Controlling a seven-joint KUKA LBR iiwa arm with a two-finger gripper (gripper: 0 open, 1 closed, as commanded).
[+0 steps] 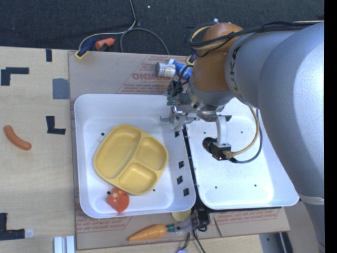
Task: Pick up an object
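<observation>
The bench point(31, 167) bears two white bins point(84, 141), a sausage point(17, 137) and a carrot point(148, 232).

Even overhead light, bright white bins point(87, 141) near blown out, soft shadows, slight overall softness, arm point(284, 88) close and blurred

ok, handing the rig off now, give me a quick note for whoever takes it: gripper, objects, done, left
Gripper: over the divide between the two bins, near their far end; whether it is open or shut can't be read from this view, and nothing is visibly held.
Left bin: yellow divided plate in the middle, red strawberry toy at its near edge, partly under the plate.
Right bin: arm above it.
Outside the bins: carrot toy on the cardboard at the near edge, sausage toy on the bench at far left.
Done: no pick visible.
Left: grasp and lift one object.
</observation>
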